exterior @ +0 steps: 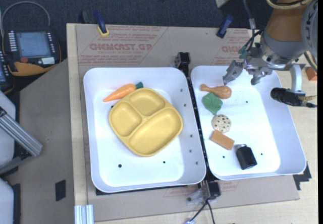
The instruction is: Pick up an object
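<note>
Hovering over the far end of the right bin, the gripper is hanging with its two fingers spread apart and nothing between them. One finger is showing at about nine o'clock of the wrist, the other at about three o'clock, so the opening is running roughly left to right across the view.

The nearest thing worth taking is the drumstick, lying on the bin floor at roughly seven o'clock from the gripper, just beside the left fingertip and apart from it. Its long axis is running nine to three, thin bone end toward nine o'clock and the fat end toward three, close under the left finger. That is the awkward part, I judge: the fingers are opening along the same line as the drumstick, so the wrist is likely needing a quarter turn before coming down, plus a small shift toward seven o'clock.

Going on toward six o'clock from the drumstick, the green leaf is nearly touching it, then the cookie, the orange wedge and the black block, each farther from the gripper. The left bin is holding a yellow divided plate with a carrot at its eleven o'clock, well apart from the arm.
</note>
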Controlling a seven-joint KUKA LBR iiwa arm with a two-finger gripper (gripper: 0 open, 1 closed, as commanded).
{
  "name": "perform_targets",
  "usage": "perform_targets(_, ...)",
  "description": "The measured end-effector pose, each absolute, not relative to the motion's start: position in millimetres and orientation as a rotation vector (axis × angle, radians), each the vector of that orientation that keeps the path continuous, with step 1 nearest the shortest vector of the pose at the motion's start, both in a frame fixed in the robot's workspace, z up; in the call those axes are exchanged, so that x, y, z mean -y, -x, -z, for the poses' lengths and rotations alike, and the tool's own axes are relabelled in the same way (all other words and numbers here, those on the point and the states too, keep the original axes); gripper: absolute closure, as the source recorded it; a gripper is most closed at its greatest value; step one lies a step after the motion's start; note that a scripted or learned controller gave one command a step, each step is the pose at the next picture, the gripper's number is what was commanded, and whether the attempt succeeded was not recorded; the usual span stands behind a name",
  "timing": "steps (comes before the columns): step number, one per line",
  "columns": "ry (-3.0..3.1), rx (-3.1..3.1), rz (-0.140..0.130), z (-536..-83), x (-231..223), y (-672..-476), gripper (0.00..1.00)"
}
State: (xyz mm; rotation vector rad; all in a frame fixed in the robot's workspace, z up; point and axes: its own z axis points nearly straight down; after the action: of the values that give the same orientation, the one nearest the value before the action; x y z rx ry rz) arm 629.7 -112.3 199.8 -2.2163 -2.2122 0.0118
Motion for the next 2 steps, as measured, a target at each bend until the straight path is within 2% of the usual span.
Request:
perform_targets(1, 2.22, 2.221, 0.0, -206, 112, -632.4, 0.0)
perform_targets(2, 2.219, 2.221, -0.002, -150, 110, -640.3, 0.0)
